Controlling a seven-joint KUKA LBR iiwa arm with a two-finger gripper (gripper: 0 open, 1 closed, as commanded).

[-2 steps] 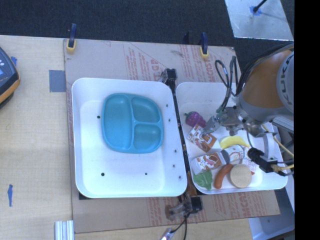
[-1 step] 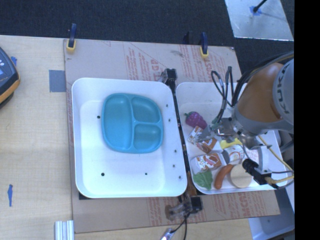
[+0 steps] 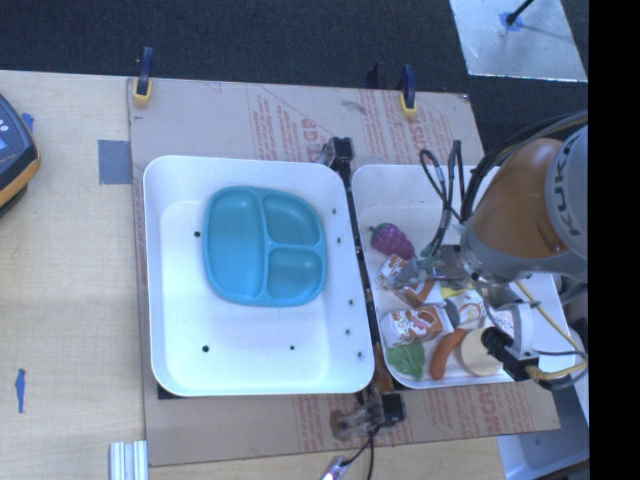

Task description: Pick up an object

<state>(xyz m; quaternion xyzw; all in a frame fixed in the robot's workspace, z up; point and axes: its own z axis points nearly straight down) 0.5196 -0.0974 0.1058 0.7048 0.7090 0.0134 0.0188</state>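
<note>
Objects for picking are heaped in the right bin (image 3: 372, 183): a purple piece (image 3: 392, 238), printed packets (image 3: 415, 321), a green piece (image 3: 405, 359), an orange sausage shape (image 3: 447, 352) and a pale disc (image 3: 478, 360). The arm (image 3: 520, 213) is hung low over this clutter, presumably to reach it; the hand (image 3: 452, 273) is buried among cables, so its state cannot be told. Little free room is left there, while ample room is offered by the left bin (image 3: 170, 268), where a blue divided plate (image 3: 265, 246) is kept

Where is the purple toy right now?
The purple toy lies in the right bin, near its left wall, just above the pile of small packets.
</note>
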